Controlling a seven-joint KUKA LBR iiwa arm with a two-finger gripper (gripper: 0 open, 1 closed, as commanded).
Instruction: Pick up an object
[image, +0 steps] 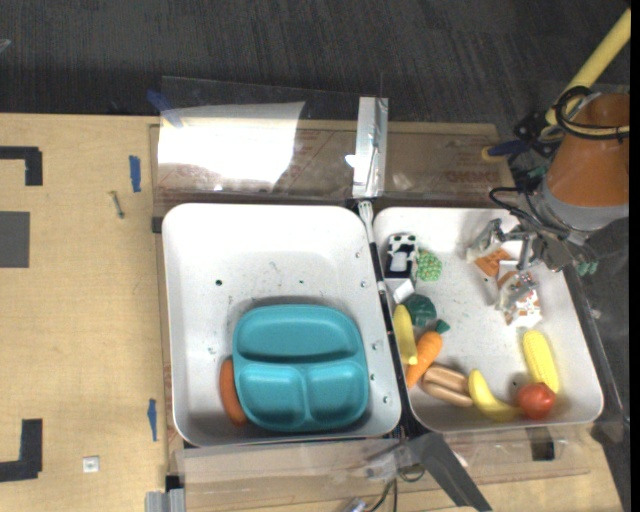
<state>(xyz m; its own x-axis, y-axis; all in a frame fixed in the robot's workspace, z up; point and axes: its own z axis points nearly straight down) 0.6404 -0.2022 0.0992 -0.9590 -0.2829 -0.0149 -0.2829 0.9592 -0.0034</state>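
Where the arm reaches into the right bin, the gripper hangs over an orange-and-white object (fingers spread astride it, nothing pinched); a speckled white piece lies just below, a yellow corn cob nearer the front.

Dark grey carpet floor at far side. Tan wooden desk at left, black tape marks, blue tape bits. Glare on clear sheet far of bins.
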